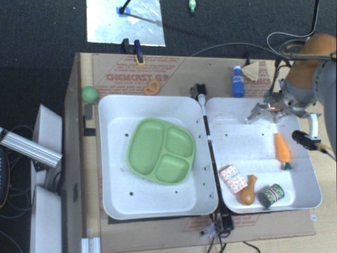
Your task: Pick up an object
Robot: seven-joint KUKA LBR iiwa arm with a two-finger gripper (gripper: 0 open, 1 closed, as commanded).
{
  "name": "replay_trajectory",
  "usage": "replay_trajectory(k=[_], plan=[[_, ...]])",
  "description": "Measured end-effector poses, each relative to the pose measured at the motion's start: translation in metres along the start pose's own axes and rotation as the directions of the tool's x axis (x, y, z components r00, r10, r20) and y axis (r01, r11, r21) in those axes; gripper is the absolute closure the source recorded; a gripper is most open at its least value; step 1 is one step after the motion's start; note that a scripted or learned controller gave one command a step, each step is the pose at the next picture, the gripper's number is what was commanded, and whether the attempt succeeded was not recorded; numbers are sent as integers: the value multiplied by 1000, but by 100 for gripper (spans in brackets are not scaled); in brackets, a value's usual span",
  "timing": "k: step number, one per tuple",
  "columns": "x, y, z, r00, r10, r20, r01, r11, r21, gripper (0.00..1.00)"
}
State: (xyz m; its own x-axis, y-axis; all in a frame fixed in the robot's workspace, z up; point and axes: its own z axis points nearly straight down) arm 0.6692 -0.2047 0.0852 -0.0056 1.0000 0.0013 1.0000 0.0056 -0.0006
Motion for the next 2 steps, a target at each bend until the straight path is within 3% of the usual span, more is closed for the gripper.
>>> replay_trajectory(k=[2], plan=[[0, 0, 0, 1000, 0, 0, 0, 1000, 0, 0]])
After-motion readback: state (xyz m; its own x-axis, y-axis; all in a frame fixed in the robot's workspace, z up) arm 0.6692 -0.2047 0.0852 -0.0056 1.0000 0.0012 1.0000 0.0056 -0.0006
